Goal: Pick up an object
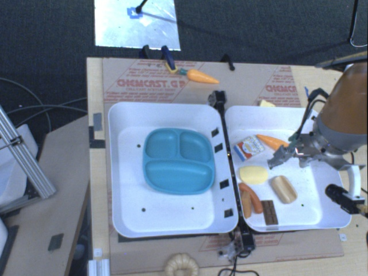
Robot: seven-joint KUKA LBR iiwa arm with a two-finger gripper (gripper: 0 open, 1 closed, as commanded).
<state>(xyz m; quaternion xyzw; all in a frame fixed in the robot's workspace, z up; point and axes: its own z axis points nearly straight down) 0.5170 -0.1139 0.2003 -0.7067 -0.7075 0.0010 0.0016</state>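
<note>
Pincer point(286, 153) over right bin point(328, 211), fingers' state unclear, carrot point(270, 141) just beside its tips.

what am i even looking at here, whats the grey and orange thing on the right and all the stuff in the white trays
One camera fixed above a bench looks down at a slant. The grey and orange thing is a robot arm reaching in from the right; its job is to pick up an object. Its gripper hangs over the right bin, close to an orange carrot. I see nothing held between its fingers. That bin also holds toy food: a small carton, a pale yellow piece, a bread roll, sausages and a brown bar. The left bin holds a blue divided plate. Another carrot lies on the board behind the bins.
</note>
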